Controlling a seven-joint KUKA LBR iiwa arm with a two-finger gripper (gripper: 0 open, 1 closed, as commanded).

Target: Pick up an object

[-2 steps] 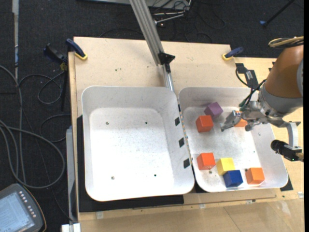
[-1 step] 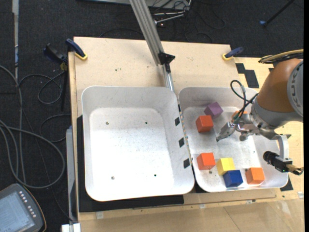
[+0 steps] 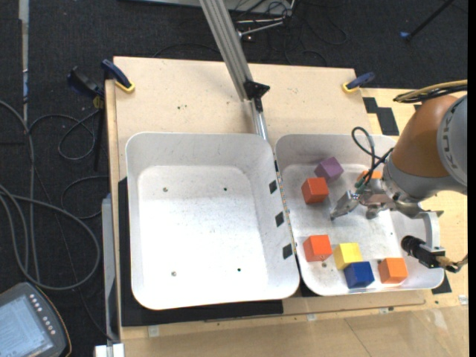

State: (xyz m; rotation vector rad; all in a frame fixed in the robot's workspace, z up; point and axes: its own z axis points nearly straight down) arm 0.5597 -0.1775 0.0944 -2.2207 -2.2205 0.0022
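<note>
glossy white plastic bins (image 3: pixel 149 151), matt wooden bench (image 3: pixel 186 88)

Left bin (image 3: pixel 149 199) open; blocks (image 3: pixel 349 256) crowd right bin (image 3: pixel 297 155).

**A robotics lab, by every sign**

I'm working at a lab bench (image 3: pixel 223 95) here: a raw board top held by clamps (image 3: pixel 117 75) at its far corners, set on dark carpet (image 3: pixel 52 36). Loose cables (image 3: pixel 44 199) trail down the left of the frame, a teach pendant (image 3: pixel 26 326) sits lower left, and a metal pole (image 3: pixel 227 39) slants in from the top.
</note>
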